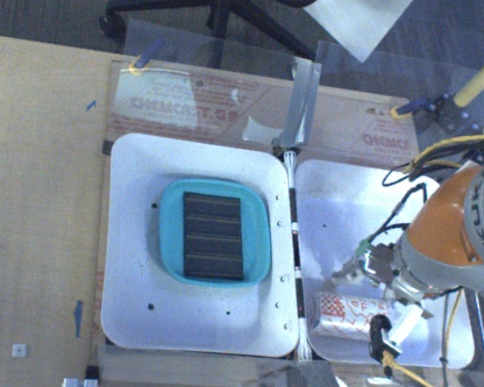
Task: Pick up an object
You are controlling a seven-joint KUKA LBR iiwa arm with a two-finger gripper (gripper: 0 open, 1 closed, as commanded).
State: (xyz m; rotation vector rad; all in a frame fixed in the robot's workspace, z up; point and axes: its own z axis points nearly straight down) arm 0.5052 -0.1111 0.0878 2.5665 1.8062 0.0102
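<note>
Reaching in from the right, the grey arm (477, 219) with its orange band hung low over the right bin (329, 200), and the gripper (370, 280) sat down near that bin's near edge. How wide the tool stood could not be told from this angle, since the wrist and cabling covered it. Just under and beside it lay a white packet with red print (342, 309), flat on the bin floor along the near wall, close to or touching the tool; contact could not be confirmed, and nothing was seen clamped in it. Over in the left bin (121, 305), well apart from the action, a turquoise tray (172, 223) sat in the middle with a dark ribbed block (212, 237) lying on it.
</note>
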